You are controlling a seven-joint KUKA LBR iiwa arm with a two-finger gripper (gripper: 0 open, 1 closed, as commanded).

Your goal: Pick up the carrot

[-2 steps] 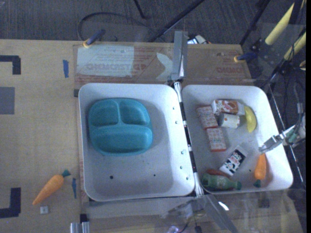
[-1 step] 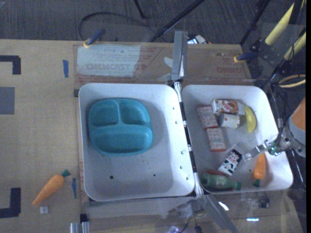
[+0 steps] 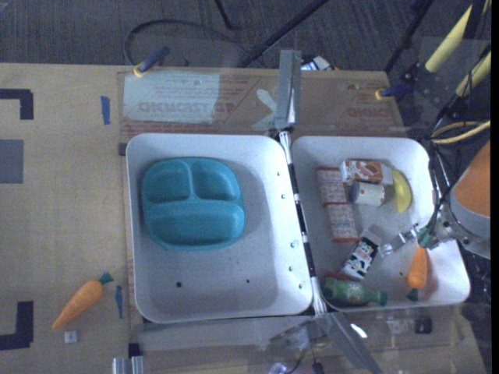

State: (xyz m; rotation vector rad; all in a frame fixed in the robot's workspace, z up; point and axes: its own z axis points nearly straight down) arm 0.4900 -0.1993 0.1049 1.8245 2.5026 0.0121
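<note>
Carrots turn up in two places in the camera view. One carrot (image 3: 419,269) lies in the right bin (image 3: 446,156), close to its right wall and near the front right corner, orange body pointing up toward the arm and green top toward the front rim. A second carrot (image 3: 79,301) lies on the bare bench (image 3: 54,209) outside the left bin (image 3: 204,306), off its front left corner.

The gripper (image 3: 416,238) hangs just above the upper end of the carrot in the right bin, so that one looks like the target. Whether the tool is open or closed cannot be told here, and nothing shows the carrot being gripped; it seems to rest on the bin floor.

Room is tight on one side: the bin's right wall runs just beside the carrot and the front rim sits just below its green tip. To the left there is bare floor before the cow-print carton (image 3: 359,257) and the green bottle (image 3: 352,291), which lies along the front rim. The banana (image 3: 401,191), can (image 3: 366,193) and wafer packs (image 3: 337,206) sit farther back, well apart from the carrot. The blue divided plate (image 3: 192,202) in the left bin plays no part.
</note>
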